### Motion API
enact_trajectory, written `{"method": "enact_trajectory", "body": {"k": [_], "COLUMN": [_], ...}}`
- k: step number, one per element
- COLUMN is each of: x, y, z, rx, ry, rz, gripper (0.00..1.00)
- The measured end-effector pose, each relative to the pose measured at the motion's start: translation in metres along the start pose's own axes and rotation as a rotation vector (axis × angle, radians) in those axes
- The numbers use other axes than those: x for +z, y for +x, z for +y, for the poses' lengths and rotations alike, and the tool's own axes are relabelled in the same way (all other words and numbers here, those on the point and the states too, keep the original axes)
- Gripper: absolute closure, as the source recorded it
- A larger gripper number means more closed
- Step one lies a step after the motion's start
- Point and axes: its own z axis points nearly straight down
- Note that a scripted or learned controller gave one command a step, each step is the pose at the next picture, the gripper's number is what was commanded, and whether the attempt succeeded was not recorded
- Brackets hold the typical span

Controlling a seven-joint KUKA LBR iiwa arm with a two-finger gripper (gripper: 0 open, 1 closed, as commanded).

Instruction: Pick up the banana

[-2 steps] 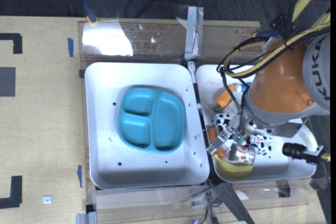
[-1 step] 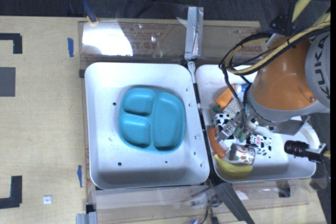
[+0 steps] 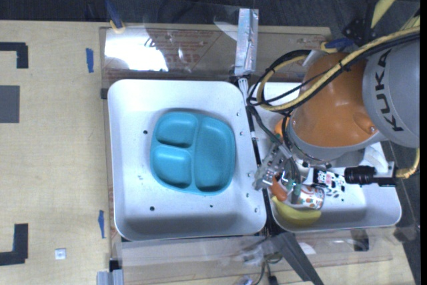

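The gripper (image 3: 291, 189) hangs low over the banana (image 3: 298, 213) in the right bin (image 3: 383, 210); whether its fingers grip it I cannot tell, so lifting likely remains.

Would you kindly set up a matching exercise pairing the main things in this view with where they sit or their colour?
Things:
1. banana
2. divided tray
3. end effector
4. wrist band

Descriptions:
A. orange
B. blue, in the left bin
C. low over the right bin, just above the banana
D. yellow, at the right bin's near edge

Pairs: 1-D, 2-B, 3-C, 4-A
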Motion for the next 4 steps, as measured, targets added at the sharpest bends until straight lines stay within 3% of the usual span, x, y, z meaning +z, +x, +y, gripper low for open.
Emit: {"method": "enact_trajectory", "body": {"k": [1,2,3,4], "x": [-0.012,-0.012,0.094,0.094], "y": [0.033,0.033,0.031,0.031], "z": [0.061,0.061,0.079,0.079], "rx": [-0.253,-0.252,-0.586,-0.586], "ry": [-0.003,-0.003,-0.005,-0.006], "rz": [-0.005,-0.005,-0.011,-0.011], "gripper": [1.0,0.0,0.0,0.0]}}
